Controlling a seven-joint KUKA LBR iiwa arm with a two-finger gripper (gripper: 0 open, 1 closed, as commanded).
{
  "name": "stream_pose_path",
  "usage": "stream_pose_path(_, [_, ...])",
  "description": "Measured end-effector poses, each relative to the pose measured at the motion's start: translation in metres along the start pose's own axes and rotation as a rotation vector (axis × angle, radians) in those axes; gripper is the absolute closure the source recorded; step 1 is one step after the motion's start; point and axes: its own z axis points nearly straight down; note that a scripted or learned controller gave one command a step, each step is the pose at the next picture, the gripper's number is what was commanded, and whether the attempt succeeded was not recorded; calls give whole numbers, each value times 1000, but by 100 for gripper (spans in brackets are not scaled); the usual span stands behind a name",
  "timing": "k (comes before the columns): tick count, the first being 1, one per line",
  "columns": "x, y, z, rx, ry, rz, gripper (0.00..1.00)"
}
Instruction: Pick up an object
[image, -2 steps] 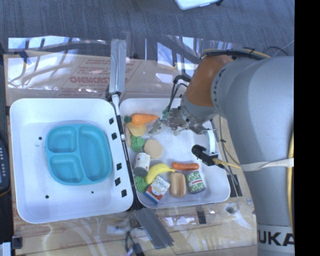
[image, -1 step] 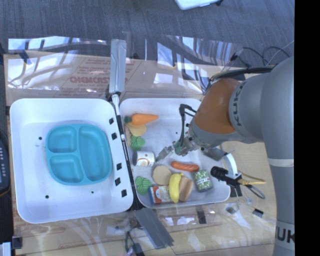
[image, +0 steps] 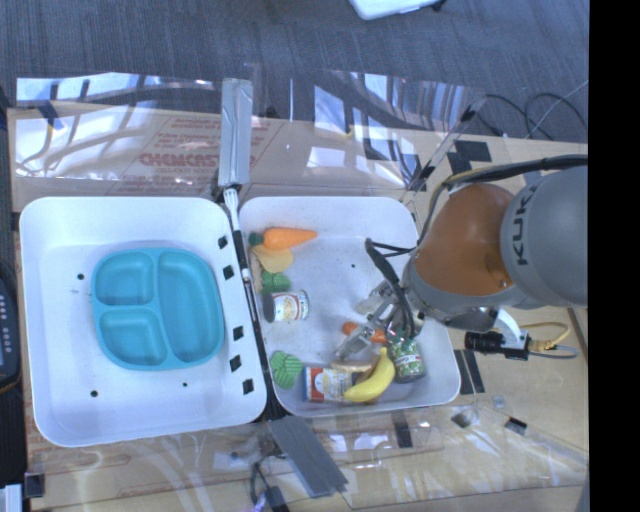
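Fingers (image: 356, 346) spread apart and released, clamped on nothing, low over the near right part of the shallow white right bin (image: 330, 215). Between them, a small orange piece (image: 349, 327) on the bin floor; cannot tell whether touched by either finger. Behind the fingers, toward the right, the grey arm with its orange band (image: 468, 250), reaching in over the right wall of the bin.

Just below the fingers, at the near wall, a curved yellow banana (image: 376, 378), long axis slanted from lower left to upper right, upper end pointing toward the fingers. Touching its left end, a small bottle with a red and white label (image: 325, 383), lying on its side, long axis left to right. Just beside the banana on the right, a small green can (image: 407, 360), seemingly upright. Near the left wall, a green ribbed toy piece (image: 285, 369).

Well apart from the fingers, at the far left corner of the same bin, an orange toy carrot (image: 288, 238), lying flat, long axis left to right, thin tip pointing right, green end at the left wall. Just below the carrot, a pale yellow-green piece (image: 273, 261), and further down a small jar with a white label (image: 289, 306), lying on its side.

On the left, the second shallow white bin (image: 50, 250) with a light blue plastic plate of three compartments (image: 157, 306) in its middle. Both bins side by side on the light wooden tabletop (image: 520, 400).
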Motion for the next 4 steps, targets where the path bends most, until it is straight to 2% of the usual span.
stream_pose_path(1, [-59,40,4,7,11,219,0])
stream_pose_path(2, [-73,131,-40,3,8,163,0])
stream_pose_path(3, [-52,148,4,14,15,218,0])
stream_pose_path(4, [-53,149,-8,10,11,214,100])
